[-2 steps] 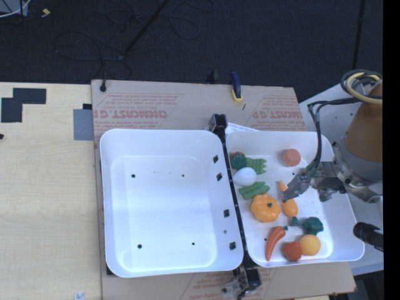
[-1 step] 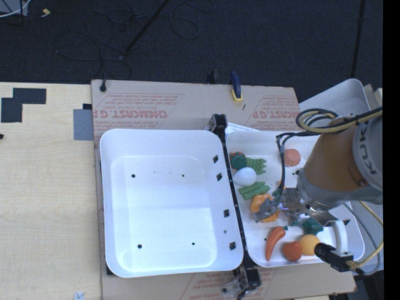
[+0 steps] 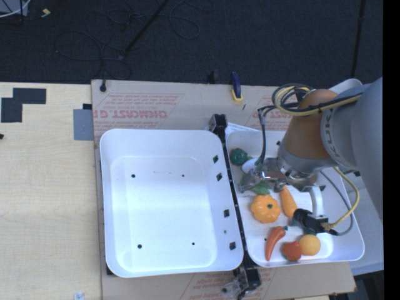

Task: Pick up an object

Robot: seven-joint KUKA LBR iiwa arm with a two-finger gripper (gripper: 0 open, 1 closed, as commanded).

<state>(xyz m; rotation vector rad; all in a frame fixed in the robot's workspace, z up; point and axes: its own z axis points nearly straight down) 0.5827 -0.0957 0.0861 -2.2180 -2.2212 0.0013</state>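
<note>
The left bin [image 3: 162, 199] is bare, and the rest lies in the right bin [image 3: 350, 245]. There the gripper [image 3: 261, 179] hangs low beside a green toy [image 3: 239, 157], just above the pumpkin [image 3: 265, 209]; whether it grips anything I cannot tell. Right of the pumpkin lies a carrot [image 3: 288, 202]; below it lie a chili [image 3: 273, 242], a red fruit [image 3: 291, 250] and an orange [image 3: 309, 245].

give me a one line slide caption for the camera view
KUKA arm's claw lowered into the right bin above an orange pumpkin, carrot and red pepper, beside the left bin.
</note>
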